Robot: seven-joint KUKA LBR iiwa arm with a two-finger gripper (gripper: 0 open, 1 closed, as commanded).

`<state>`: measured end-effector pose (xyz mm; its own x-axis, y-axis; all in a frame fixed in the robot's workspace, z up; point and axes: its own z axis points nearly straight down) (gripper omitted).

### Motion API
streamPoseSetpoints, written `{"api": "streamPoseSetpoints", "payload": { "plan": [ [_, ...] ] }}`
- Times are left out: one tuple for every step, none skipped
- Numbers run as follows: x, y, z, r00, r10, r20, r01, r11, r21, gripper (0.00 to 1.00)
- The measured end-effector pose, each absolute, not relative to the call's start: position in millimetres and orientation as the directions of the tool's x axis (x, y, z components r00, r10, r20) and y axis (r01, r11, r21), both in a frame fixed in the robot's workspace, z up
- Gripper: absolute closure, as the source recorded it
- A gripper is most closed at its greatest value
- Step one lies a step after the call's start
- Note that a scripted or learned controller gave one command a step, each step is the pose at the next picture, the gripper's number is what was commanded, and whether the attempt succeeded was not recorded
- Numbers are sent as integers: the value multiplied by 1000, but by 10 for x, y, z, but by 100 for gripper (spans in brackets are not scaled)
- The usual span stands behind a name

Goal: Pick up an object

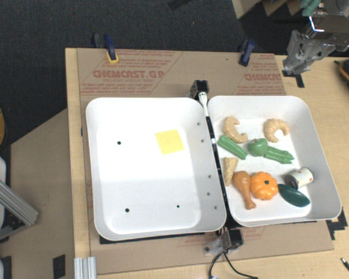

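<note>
The metal two-finger gripper hangs at the upper right, off the bins, partly cut off and blurred; its state cannot be told. In the right white bin, the orange toy pumpkin touches a tan drumstick, its stem indistinct.

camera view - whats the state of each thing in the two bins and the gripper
gripper: raised past the right bin's far corner, off the objects
yellow square: lying flat, alone in the left bin
two croissants: lying in the right bin, apart
green pods: lying flat, mid-bin
drumstick: lying against the pumpkin
pumpkin: upright
dark green leaf: flat by the near rim
</note>
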<state>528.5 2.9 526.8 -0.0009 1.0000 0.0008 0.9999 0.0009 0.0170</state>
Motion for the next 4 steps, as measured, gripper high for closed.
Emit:
{"api": "streamPoseSetpoints", "payload": {
  "plan": [
    [4756, 522, 3861, -5, 1000, 0, 1000, 5, -17, 100],
    [4809, 460, 5002, -1, 1000, 2, 1000, 1, 15, 100],
    [4770, 672, 3019, 0, 1000, -2, 1000, 0, -18, 100],
    [4817, 93, 2695, 6, 1000, -1, 1000, -6, -6, 100]
  ]
}}
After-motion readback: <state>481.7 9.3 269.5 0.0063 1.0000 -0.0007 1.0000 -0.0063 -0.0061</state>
